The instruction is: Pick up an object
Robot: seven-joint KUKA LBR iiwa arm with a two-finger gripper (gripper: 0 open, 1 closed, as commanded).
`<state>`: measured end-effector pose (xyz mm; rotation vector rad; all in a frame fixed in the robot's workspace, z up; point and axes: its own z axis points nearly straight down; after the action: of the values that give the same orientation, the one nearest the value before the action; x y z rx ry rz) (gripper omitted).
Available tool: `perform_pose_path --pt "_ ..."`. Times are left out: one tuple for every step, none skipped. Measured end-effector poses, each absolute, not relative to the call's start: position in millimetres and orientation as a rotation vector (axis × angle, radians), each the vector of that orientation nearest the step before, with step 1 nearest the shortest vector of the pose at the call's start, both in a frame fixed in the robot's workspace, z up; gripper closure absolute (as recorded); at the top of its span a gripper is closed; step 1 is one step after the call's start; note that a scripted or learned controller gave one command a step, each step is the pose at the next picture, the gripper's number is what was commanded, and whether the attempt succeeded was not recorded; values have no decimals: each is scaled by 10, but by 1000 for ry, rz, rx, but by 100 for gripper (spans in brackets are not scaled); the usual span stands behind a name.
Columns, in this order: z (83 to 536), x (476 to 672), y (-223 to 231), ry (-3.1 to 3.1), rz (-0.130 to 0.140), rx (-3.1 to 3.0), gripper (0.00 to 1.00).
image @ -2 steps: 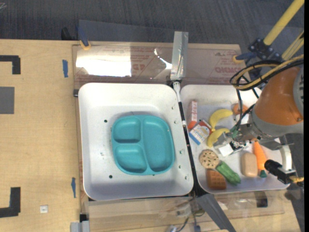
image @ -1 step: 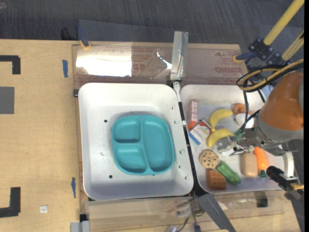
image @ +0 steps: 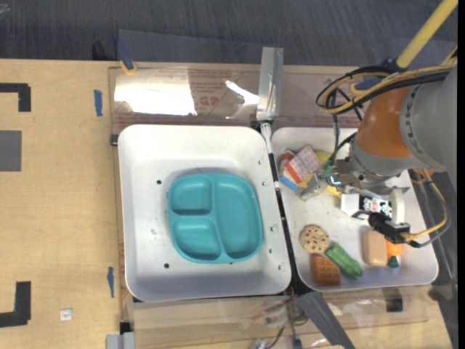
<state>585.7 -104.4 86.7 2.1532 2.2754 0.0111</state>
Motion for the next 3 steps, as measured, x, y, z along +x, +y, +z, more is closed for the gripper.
perform_pose_path --pt "859 6378 -1004 2185 4 2251 0" --pt "957 6396 -987 2189 6 2245 100" --pt "1833 6662 -288 2075 -9 2367 100"
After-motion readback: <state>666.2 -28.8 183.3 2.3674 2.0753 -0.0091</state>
